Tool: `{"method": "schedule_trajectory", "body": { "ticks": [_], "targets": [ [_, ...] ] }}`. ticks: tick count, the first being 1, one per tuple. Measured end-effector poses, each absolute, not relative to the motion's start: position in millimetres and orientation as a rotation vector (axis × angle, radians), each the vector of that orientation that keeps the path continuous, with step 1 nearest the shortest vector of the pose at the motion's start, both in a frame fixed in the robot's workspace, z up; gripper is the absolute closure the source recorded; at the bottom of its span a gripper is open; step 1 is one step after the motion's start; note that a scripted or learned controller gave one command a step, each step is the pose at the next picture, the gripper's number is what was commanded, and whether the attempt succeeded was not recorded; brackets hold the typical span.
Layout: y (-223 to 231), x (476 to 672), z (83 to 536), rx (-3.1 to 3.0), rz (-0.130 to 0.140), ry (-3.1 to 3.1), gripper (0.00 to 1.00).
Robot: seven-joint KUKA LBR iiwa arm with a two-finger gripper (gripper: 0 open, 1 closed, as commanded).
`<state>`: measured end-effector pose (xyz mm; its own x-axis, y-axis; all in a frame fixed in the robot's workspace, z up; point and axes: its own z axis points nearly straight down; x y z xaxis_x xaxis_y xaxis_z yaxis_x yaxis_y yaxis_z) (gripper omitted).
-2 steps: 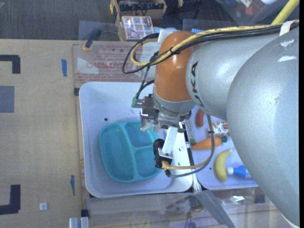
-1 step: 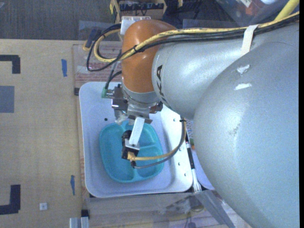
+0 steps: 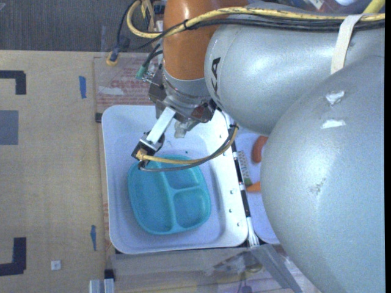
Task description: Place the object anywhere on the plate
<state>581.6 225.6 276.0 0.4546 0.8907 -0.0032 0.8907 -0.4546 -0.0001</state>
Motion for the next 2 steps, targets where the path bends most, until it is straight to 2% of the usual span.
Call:
{"method": "schedule_trajectory", "body": {
  "ticks": [1, 2],
  "targets": [
    [224.0, 512.1, 212.2, 2.606, -0.009, 1.756, 1.00],
    [223.8, 512.2, 212.2, 2.606, -0.009, 1.756, 0.00]
  ]
}}
